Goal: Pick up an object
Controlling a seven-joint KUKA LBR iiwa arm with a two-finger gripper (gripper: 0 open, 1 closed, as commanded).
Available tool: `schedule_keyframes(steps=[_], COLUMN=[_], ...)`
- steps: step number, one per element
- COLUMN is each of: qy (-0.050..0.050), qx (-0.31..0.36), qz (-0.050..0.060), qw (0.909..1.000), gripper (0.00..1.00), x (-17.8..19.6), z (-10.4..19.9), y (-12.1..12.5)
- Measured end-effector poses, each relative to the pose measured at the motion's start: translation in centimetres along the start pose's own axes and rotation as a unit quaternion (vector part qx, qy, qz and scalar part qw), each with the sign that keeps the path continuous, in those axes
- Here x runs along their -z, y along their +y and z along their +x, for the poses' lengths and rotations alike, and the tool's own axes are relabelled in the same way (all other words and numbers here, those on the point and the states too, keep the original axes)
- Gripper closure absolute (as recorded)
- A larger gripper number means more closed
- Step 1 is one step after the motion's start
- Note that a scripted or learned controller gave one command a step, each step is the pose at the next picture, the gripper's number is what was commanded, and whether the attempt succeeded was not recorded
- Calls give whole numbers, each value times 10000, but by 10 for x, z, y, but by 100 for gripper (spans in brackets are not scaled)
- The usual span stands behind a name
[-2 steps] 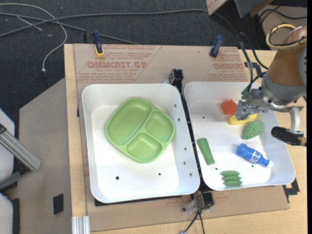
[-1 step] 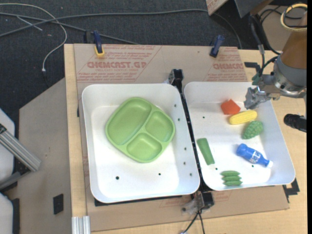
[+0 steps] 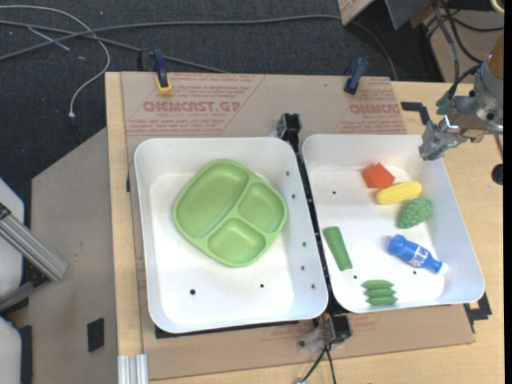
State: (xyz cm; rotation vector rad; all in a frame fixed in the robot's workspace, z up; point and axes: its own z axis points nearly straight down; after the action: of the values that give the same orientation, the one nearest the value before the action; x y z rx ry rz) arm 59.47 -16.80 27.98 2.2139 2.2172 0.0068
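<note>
Nearest, a green pea pod point(image 3: 379, 292) lies in the right bin point(image 3: 468, 238); fingers point(image 3: 433, 146) above its far rim, state unclear.

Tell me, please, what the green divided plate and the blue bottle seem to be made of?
Green plate: likely moulded plastic, matte to satin, with uniform colour and soft rounded compartment ridges. Blue bottle: probably plastic too, slightly glossy, with a white cap; too small to be sure.

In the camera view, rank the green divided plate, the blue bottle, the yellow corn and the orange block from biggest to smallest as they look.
1. Green divided plate, by far the largest.
2. Blue bottle.
3. Yellow corn, looks close to the bottle in length, so their order is unsure.
4. Orange block, smallest.
</note>
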Motion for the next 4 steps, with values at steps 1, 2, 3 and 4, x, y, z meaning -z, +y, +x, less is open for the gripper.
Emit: schedule_keyframes(steps=[1, 2, 3, 4], qy=[28, 26, 28, 27], qx=[14, 12, 19, 16], qz=[64, 61, 62, 72], qw=[10000, 10000, 10000, 10000], gripper=[100, 100, 100, 100], x=[-19, -25, -21, -42], z=[47, 87, 138, 186], y=[-18, -31, -51, -71])
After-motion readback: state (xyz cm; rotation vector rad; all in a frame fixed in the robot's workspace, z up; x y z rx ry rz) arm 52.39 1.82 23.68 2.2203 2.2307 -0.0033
